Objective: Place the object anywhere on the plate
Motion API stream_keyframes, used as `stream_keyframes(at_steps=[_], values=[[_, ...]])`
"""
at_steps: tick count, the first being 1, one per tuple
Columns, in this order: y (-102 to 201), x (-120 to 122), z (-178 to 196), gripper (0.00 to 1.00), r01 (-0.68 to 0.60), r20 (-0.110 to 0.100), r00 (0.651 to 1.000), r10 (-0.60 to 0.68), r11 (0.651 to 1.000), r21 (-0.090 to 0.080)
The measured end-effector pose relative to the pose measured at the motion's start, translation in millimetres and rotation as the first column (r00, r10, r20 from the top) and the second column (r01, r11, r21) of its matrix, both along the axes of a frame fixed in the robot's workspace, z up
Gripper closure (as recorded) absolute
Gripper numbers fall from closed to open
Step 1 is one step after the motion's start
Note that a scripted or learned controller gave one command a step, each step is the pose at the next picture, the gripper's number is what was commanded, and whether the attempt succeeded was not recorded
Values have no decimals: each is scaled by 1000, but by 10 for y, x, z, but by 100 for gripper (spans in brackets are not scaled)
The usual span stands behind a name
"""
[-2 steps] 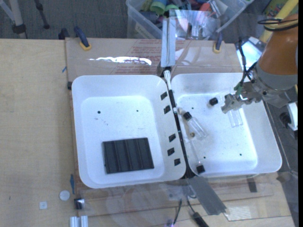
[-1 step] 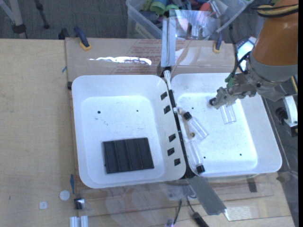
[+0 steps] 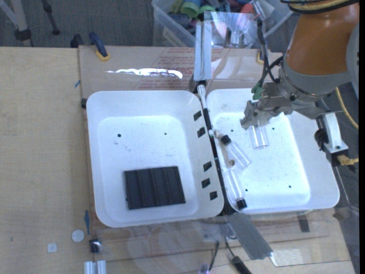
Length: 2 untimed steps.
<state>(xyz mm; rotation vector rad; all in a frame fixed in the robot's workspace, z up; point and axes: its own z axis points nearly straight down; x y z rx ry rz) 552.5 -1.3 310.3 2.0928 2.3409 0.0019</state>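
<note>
gripper [image 3: 260, 135] fingers parted and grasping nothing over right bin [image 3: 319, 196], black ribbed plate [image 3: 154, 187] alone in left bin [image 3: 97, 153]

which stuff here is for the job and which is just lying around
Job: black plate in left bin; clear tubes in right bin; end effector.
Lying about: toy tub, blue clamp, coin.

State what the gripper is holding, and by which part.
Nothing shows between the fingers of the gripper; it hangs over the right white bin, apart from the clear plastic tubes.
</note>
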Motion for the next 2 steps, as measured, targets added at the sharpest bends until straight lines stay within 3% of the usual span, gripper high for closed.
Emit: stream_keyframes(at_steps=[1,2], values=[[658,-5,-307,100,-271,-5,963,271,963,1],[1227,-200,240,100,-253,-1,967,253,967,0]])
